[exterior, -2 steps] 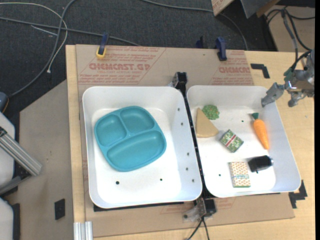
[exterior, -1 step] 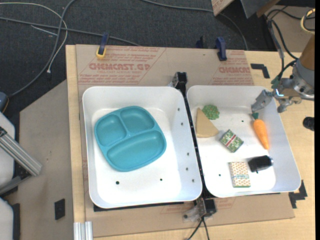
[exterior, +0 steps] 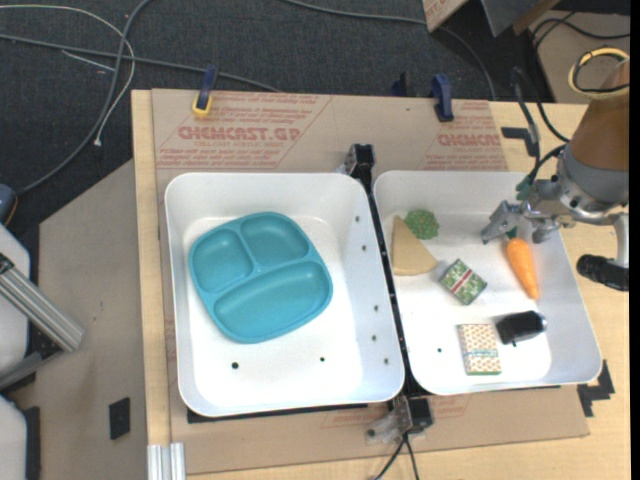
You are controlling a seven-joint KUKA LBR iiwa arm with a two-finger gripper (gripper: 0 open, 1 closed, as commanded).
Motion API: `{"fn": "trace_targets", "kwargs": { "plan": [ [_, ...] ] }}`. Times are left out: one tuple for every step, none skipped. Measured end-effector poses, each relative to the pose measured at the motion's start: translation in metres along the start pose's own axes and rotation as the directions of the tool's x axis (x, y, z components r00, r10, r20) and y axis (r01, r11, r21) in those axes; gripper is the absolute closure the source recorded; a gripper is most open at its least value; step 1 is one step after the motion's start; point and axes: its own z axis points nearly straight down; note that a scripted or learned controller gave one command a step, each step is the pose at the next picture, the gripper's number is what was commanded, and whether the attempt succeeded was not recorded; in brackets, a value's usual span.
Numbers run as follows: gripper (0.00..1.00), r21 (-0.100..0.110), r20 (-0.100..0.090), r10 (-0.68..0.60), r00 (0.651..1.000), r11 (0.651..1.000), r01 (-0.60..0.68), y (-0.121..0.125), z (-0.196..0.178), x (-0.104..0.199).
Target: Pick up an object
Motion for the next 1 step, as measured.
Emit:
{"fn": "trace_targets", "kwargs": {
  "plan": [
    [0.00, -0.001, 0.001, 0.000, 1.000, 1.000, 0.000, 0.0005, 0.0511, 0.0004]
  ]
}}
